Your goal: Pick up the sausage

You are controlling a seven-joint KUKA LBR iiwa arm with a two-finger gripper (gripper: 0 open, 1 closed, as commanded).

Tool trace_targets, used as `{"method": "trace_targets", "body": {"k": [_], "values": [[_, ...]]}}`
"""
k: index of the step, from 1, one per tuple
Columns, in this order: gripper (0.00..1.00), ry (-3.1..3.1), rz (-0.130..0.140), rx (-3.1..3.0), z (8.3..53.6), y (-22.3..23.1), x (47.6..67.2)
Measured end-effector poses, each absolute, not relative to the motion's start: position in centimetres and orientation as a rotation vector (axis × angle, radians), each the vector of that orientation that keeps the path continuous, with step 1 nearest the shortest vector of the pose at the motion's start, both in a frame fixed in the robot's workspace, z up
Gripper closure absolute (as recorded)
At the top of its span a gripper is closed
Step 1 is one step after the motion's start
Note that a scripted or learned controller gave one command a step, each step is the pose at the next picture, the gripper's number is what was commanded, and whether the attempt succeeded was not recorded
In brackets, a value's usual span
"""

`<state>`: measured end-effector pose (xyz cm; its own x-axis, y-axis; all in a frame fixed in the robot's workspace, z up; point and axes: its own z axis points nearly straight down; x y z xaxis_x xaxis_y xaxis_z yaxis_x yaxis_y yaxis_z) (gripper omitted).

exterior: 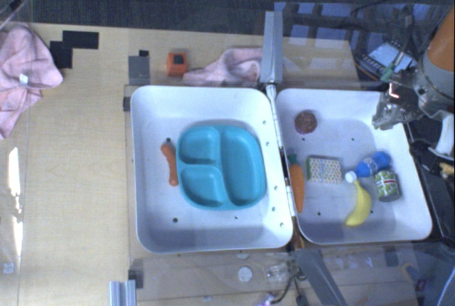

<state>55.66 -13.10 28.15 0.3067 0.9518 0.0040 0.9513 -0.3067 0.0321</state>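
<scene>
The sausage, a slim orange-brown piece, lies in the left bin, pressed against the left edge of the blue divided plate. My gripper hangs over the upper right corner of the right bin, far to the right of the sausage. Nothing shows in its grasp.
The right bin holds a brown patty, a carrot along its left wall, a speckled sponge, a banana, a blue bottle and a green can. Pink cloths lie behind the bins and at far left.
</scene>
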Motion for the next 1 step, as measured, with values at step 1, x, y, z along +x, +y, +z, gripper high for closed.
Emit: {"method": "trace_targets", "body": {"k": [1], "values": [[1.00, 1.843, 0.042, 2.508, 29.34, -13.02, 55.86]]}}
